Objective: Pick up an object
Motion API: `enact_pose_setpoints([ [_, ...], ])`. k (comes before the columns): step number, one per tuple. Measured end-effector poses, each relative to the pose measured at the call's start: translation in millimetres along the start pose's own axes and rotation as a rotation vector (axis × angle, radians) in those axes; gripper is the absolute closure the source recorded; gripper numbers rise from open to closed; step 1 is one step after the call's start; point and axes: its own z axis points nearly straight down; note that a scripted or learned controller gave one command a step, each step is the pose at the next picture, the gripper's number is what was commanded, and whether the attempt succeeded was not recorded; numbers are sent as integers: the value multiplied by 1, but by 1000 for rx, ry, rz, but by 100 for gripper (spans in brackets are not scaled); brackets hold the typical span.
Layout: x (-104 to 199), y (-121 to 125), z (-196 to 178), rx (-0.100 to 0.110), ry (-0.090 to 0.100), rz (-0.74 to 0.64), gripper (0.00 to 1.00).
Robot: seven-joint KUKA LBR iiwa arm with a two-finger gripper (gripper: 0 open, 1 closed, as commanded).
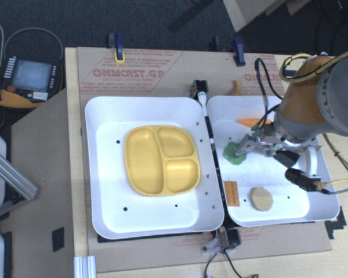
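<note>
**White bins, and a gripper low over the green piece**

White plastic makes up the biggest things on the bench: the left bin point(104, 155) carries a yellow divided plate point(161, 159) lying flat near its middle, and the right bin point(322, 210) holds the small stuff. Over that right bin hangs the grey arm point(336, 94) with its orange band point(301, 100), reaching in from the right and covering much of the bin's far half.

At the arm's end the gripper point(245, 147) sits low at the left side of the right bin, just at a small green object point(234, 154). Whether its fingers are spread or closed I cannot tell from where I stand, nor whether the green piece is between them or merely beside them.

To my eye the green piece looks light and perhaps soft, a toy-like lump with an uneven outline; I'd guess a pinch across its narrow middle would serve best, since it may squash or roll.

Nearer the front lies a round tan object point(261, 199), probably light and stiff. An orange sliver point(252, 121) peeks out at the far side, partly hidden by the wrist, so its shape is unclear
</note>
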Motion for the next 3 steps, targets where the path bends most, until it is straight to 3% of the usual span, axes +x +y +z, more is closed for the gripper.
enact_pose_setpoints([
  [1, 0, 1, -14, -6, -2, 1, 100],
  [3, -3, 5, -142, -12, -4, -1, 100],
])
